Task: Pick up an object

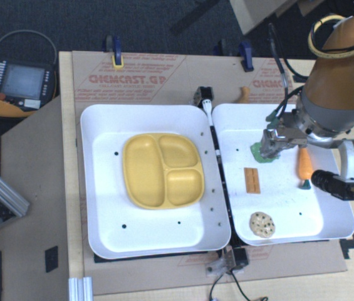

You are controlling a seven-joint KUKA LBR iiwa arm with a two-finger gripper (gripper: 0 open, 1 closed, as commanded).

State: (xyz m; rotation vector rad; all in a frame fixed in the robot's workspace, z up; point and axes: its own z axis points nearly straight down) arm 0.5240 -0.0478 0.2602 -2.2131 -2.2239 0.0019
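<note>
While gripper [269, 148] sits low over green object [259, 153] in right bin [333, 227], finger state cannot be told; off-centre closure risks pushing object aside, empty lift.

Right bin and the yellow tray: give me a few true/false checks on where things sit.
1. The yellow divided tray lies in the left bin. True.
2. The cookie is in the left bin. False: it lies in the right bin, near its front edge.
3. The gripper is over the green object. True.
4. The carrot rests on the tray. False: it lies in the right bin.
5. The brown stick lies between the green object and the cookie. True.
</note>
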